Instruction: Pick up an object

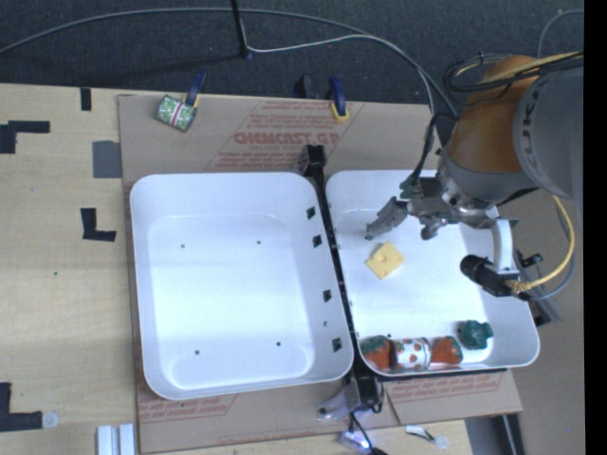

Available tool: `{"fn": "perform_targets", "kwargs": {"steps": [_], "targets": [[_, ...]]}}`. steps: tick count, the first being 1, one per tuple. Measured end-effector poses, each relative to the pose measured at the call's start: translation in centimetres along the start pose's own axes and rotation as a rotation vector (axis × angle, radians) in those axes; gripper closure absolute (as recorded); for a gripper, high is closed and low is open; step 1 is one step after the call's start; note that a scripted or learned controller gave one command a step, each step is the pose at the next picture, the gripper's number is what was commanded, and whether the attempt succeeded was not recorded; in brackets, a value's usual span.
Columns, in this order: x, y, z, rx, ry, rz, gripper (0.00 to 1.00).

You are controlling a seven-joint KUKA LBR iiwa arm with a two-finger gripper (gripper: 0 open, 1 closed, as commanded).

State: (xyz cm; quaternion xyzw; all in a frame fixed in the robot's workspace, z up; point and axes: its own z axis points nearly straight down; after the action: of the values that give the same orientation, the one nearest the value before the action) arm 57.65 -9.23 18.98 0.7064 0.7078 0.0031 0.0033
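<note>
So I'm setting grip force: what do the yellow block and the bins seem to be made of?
The yellow block looks like soft foam or sponge: matte, no glare, slightly rough edges; it could also be plastic. The right bin and left bin look like smooth moulded plastic: glossy white walls with rounded corners and soft highlights. The end effector hovers just above the block.

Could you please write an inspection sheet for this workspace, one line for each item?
Surface: two white bins, left bin and right bin, on cardboard.
Job's things: yellow block mid right bin; red, white and green toys along its near wall.
Clutter: small green box on the cardboard, beyond the left bin.
Grippers: gripper above the right bin, beside the yellow block, holding nothing.
Cables: black cable across the floor; yellow hose by the arm.
Surroundings: dark carpet, blue clamps.
</note>
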Motion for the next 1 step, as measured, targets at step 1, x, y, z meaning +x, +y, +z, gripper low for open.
{"fn": "perform_targets", "kwargs": {"steps": [1], "targets": [[-1.56, -1.75, 10.91, 0.016, 0.0, 0.003, 0.0]]}}
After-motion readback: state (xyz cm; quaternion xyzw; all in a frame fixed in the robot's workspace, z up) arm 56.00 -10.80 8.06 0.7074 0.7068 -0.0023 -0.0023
